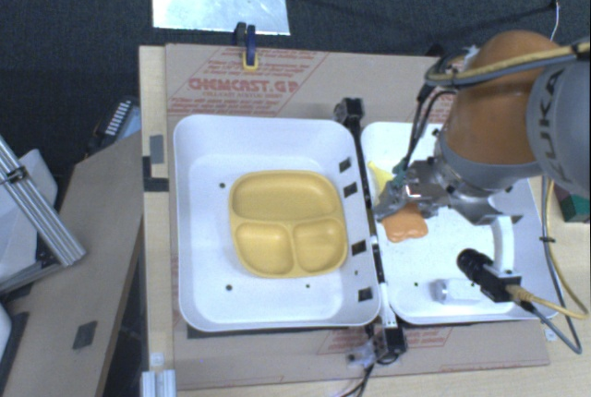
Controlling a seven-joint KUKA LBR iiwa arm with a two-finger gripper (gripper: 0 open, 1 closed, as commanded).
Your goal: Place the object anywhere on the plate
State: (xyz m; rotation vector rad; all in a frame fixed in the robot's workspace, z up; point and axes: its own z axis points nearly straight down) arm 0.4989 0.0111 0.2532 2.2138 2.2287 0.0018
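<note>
The bench [305, 77] carries two white bins; the left bin [199, 201] holds the yellow divided plate [282, 222] at its centre. In the right bin [536, 303], the claw [406, 192] hovers over an orange object [406, 227] at nine o'clock, probably for pickup; its grip I cannot tell.

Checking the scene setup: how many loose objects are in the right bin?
3 in sight: an orange piece near the bin's left wall, a yellow piece just above it, and a white item near the front edge. The arm may hide more.
</note>
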